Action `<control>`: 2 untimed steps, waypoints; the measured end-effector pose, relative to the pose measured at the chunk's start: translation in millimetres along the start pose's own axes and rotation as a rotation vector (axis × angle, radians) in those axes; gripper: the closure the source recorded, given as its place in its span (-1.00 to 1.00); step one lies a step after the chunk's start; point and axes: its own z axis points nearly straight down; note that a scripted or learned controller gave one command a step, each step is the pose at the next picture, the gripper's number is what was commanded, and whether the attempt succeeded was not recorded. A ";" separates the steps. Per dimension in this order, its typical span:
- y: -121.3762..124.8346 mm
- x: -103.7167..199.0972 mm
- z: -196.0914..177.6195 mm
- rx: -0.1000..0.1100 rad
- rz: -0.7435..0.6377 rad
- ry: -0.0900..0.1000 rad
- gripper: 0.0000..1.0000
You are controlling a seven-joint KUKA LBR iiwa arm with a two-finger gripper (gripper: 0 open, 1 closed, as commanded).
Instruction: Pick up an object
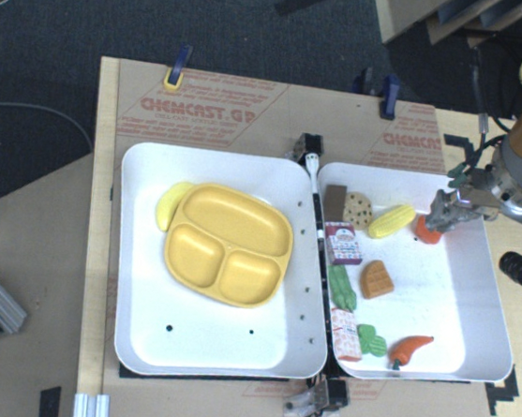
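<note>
My gripper (445,214) hangs over the far right part of the right bin (476,305). Directly below and touching it in the image is a small red-orange object (426,234), partly hidden by the gripper. Just left of that lies a yellow corn cob (391,221). The bin also holds a speckled cookie (358,208), a brown block (334,200), a pink carton (342,244), an orange bread piece (377,279), a green vegetable (343,287) and a red chili pepper (411,347).
The left bin (135,310) holds a yellow divided plate (228,243) with a yellow banana (170,203) tucked at its left edge. A red-white packet (344,334) and a green toy (373,341) lie near the right bin's front. Blue and yellow clamps sit on the bench's far edge.
</note>
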 end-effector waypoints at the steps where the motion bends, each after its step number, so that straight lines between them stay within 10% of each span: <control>1: -8.3 43.7 6.1 0.000 -0.002 0.000 1.00; 2: -20.6 75.1 -10.2 -0.001 -0.002 0.001 1.00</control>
